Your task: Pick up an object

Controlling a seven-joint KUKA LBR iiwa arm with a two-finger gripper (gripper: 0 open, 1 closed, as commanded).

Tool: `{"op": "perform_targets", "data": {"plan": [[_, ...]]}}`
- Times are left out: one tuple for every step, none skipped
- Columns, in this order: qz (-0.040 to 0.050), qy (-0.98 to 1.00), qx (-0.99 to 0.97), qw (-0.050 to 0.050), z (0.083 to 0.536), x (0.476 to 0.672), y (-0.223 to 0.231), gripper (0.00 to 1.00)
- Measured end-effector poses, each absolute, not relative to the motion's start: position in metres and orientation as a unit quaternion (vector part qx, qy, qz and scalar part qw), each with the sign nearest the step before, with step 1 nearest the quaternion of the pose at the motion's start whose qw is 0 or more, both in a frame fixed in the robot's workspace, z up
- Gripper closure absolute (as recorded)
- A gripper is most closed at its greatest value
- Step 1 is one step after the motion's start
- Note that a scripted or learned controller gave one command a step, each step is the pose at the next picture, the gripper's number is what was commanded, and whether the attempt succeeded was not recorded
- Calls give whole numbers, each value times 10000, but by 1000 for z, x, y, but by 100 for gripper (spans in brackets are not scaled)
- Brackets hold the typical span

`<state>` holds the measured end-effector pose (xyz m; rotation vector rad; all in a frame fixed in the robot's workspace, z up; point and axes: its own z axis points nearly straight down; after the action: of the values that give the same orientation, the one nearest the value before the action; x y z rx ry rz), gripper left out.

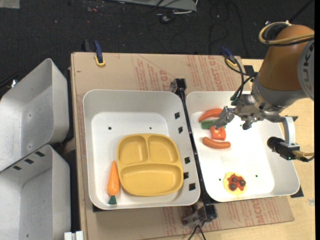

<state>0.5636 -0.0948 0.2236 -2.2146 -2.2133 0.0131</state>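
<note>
In the right bin (280,184), my gripper (236,120) hangs over the back left part, open, with nothing between its fingers. Its left finger (225,117) is just right of a cluster of toy food. That cluster holds an orange-red pepper (210,115), a small green piece (206,125) and a red piece (218,132). A sausage (216,143) lies just in front of them. Near the bin's front edge rests a small pizza-like disc (235,182).
The left bin (95,134) holds a yellow divided plate (150,164) and a carrot (113,179) along the plate's left side. A black divider (189,139) separates the bins. Two spare white bins (30,134) stand off the bench at the left.
</note>
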Motion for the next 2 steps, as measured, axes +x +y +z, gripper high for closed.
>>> {"op": "perform_targets", "data": {"plan": [[3, -7076, -7066, 4, 230, 566, -95, 0], [16, -7065, -7077, 19, 169, 561, -99, 0]]}}
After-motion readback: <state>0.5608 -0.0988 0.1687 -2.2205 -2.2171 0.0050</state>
